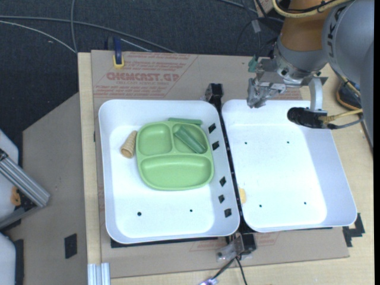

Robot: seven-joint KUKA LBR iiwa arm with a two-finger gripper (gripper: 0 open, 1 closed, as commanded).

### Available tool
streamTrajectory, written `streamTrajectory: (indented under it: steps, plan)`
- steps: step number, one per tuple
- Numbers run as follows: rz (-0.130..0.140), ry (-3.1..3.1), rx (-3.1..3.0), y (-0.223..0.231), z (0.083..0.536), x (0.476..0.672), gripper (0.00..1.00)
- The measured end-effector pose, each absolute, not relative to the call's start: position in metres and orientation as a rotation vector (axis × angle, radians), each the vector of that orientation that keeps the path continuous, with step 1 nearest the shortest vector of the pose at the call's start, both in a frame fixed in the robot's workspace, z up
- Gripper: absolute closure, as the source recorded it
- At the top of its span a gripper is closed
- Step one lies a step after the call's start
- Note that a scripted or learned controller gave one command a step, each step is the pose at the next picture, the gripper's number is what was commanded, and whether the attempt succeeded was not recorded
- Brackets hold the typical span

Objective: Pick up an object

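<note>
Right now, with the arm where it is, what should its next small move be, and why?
Probably swing left toward the left bin. The gripper hangs at the right bin's far edge, while the green divided plate, the green piece on it and the small cone all lie in the left bin.
</note>
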State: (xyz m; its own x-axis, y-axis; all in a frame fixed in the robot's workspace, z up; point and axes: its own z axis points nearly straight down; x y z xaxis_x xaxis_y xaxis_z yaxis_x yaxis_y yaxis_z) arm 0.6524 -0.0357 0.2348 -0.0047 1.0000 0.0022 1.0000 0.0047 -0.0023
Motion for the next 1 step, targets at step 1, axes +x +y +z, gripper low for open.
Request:
streamTrajectory:
  steps: [1]
  plan:
    - [0.001,-2.225,-2.213,0.0226,0.2257,0.6564,1.00]
